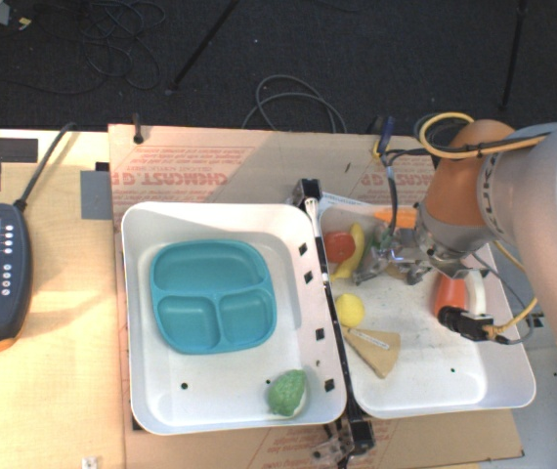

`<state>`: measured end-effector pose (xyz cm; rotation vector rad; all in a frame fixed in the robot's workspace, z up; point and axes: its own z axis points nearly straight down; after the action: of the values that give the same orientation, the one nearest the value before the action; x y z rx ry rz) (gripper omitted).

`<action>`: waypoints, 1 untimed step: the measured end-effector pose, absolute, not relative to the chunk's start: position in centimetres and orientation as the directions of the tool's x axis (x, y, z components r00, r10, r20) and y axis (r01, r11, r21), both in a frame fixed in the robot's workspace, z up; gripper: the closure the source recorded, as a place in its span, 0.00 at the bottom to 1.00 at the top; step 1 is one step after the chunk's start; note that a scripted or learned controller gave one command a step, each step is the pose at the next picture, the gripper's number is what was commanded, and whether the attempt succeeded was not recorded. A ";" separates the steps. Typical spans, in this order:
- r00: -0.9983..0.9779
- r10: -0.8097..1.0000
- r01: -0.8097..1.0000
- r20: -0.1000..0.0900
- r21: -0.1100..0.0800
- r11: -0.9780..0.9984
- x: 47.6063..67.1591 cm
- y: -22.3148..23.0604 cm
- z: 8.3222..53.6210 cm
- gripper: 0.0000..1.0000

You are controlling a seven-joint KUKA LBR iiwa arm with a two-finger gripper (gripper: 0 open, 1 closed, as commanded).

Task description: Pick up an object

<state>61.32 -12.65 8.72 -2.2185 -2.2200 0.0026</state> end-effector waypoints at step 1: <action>-0.002 1.000 1.000 0.001 -0.006 0.002 64.4 -14.2 8.7 0.00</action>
<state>64.37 -14.20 8.70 -2.2156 -2.2201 0.0053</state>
